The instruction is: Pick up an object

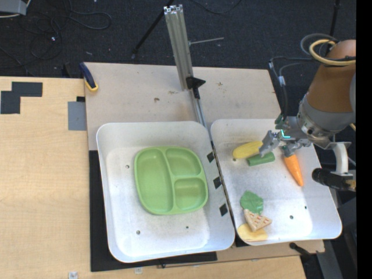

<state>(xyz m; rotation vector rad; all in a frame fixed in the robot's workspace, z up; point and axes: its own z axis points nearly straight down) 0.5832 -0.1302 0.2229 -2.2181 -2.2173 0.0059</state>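
My gripper (279,148) hangs over the back of the right bin (317,217), open, with nothing between its fingers. One fingertip (268,146) is just above a green block (260,160) and next to a yellow banana-like piece (246,150). The other fingertip (289,151) is by the top end of an orange carrot (294,169). Nearer the front of this bin lie a green leafy piece (251,201), a pizza slice (257,220) and a flat yellow piece (253,233).
A green divided plate (171,180) lies in the left bin (116,225). A metal post (180,45) stands behind the bins. The grey arm with its orange band (331,92) comes in from the right.
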